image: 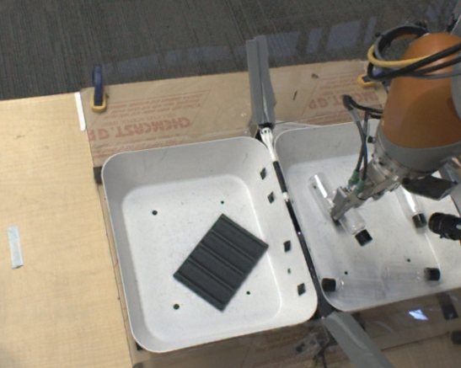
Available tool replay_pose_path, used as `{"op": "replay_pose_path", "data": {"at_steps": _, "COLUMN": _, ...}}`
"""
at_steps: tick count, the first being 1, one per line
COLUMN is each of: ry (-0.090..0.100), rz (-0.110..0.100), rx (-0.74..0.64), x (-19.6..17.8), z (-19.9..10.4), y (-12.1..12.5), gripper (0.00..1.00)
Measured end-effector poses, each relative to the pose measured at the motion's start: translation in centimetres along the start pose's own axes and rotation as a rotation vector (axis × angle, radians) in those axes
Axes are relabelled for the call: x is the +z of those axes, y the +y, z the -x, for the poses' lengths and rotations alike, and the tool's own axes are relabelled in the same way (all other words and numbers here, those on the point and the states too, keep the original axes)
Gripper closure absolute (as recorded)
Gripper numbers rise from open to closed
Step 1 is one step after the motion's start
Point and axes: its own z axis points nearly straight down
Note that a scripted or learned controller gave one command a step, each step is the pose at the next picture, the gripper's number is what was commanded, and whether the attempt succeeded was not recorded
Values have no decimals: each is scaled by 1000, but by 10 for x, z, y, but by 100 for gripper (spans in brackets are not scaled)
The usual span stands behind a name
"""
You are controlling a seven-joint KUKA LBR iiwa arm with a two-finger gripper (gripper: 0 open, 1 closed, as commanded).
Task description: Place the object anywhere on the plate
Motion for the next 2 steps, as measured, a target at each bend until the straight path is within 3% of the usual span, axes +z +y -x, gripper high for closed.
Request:
{"op": "replay_pose_path", "data": {"at_steps": 1, "ry": -2, "rz": 2, "rx": -185, "x": 5, "z": -32, "y": 82, "gripper": 100}}
{"op": "replay_pose_path", "data": {"at_steps": 2, "ry": -1, "rz": 2, "rx": -565, "x": 4, "z": -84, "y": 63, "gripper": 100}}
